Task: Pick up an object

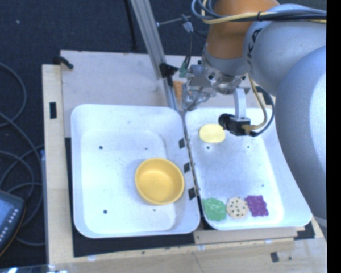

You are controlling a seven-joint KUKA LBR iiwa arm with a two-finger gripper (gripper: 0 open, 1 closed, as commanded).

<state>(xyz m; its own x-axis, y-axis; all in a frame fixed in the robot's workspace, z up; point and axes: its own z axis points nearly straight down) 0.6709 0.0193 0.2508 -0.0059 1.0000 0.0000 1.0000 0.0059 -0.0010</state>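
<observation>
Claw (pixel 194 97): at right bin's (pixel 284 209) far-left corner, grip state indiscernible. Yellow disc (pixel 212 133): near it, likeliest target. Green piece (pixel 214 209), cookie (pixel 237 207), purple piece (pixel 256 205): near edge. Bowl (pixel 159 181): left bin (pixel 91 152).

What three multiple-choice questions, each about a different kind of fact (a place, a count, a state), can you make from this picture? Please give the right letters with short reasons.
1. Where is the yellow bowl?
A. in the left bin
B. in the right bin
C. on the bench outside both bins

2. How many small things lie in a row at the near edge of the right bin?
A. one
B. three
C. five

3. How does the yellow bowl stand?
A. upside down
B. on its side
C. upright, open side up

Answers: 1 A, it rests on the floor of the left bin. 2 B, a green piece, a cookie and a purple piece lie there. 3 C, its hollow inside faces the camera.
</observation>
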